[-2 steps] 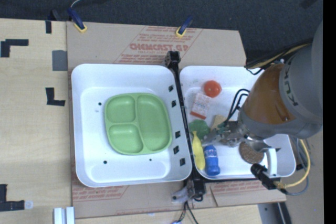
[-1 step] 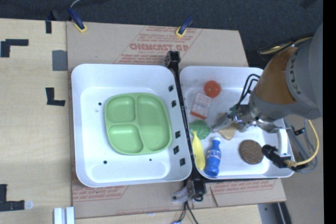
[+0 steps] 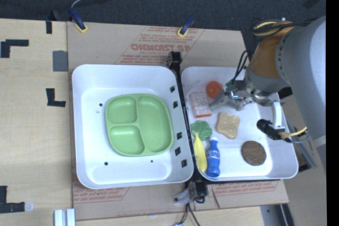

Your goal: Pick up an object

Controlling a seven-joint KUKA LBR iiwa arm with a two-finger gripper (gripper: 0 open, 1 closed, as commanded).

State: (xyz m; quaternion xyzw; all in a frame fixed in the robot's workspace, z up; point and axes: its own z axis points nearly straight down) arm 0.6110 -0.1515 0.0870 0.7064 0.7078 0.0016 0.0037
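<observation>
The arm reaches into the right bin (image 3: 288, 166) from three o'clock, and its hand (image 3: 229, 97) hangs low over the bin's upper middle; whether it is open or closed I cannot tell, and nothing is seen gripped. Just at ten o'clock of the hand lies an orange-red ball (image 3: 213, 88), and below that a pale pink card-like packet (image 3: 200, 105). A slice of toast (image 3: 228, 125) lies at six o'clock of the hand, with a brown round cookie (image 3: 253, 152) at its four o'clock. Along the bin's left wall sit a green leafy piece (image 3: 202, 128), a yellow banana (image 3: 199, 151) and a blue bottle (image 3: 213, 157) side by side. The left bin (image 3: 85, 114) holds a green divided plate (image 3: 139, 124)
</observation>
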